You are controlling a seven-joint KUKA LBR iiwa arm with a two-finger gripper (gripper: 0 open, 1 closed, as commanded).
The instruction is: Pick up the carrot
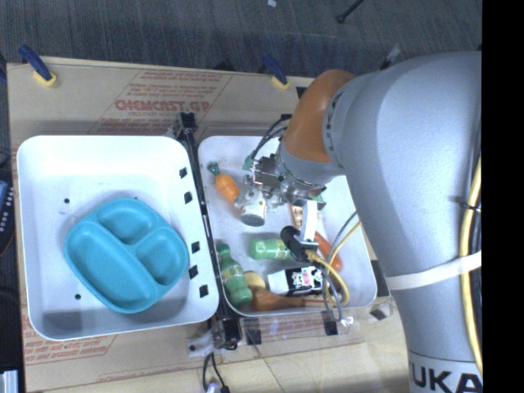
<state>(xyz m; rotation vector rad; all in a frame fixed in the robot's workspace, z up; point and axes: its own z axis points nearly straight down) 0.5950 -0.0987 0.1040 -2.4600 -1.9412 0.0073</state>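
Two white bins sit side by side on the desk (123,88), which is covered with printed cardboard. The left bin (49,162) fills the left half of the frame and holds a blue plate (124,255) with three sections, lying a little left of the bin's middle and toward its lower edge.

The right bin (214,155) lies at the frame's centre. The carrot (226,187) is in its upper left part, near the wall it shares with the left bin, orange with a small green top pointing to the upper left. Just right of the carrot and below it is a white cup (253,212). Lower down, near the bin's middle, lies a green bottle (268,249). Along the bin's lower left are green vegetables (231,275), and at the bottom edge a brown piece (274,300) lies beside a black box (300,279) with a white label. A thin orange thing (324,246) shows at the right, partly hidden by cables.

The arm (409,178) reaches in from the right, its orange band (315,125) above the bin's upper part. The tool (274,188) hangs over the bin's upper middle, right of the carrot and apart from it, close above the cup. Whether it is spread or pressed together I cannot tell.
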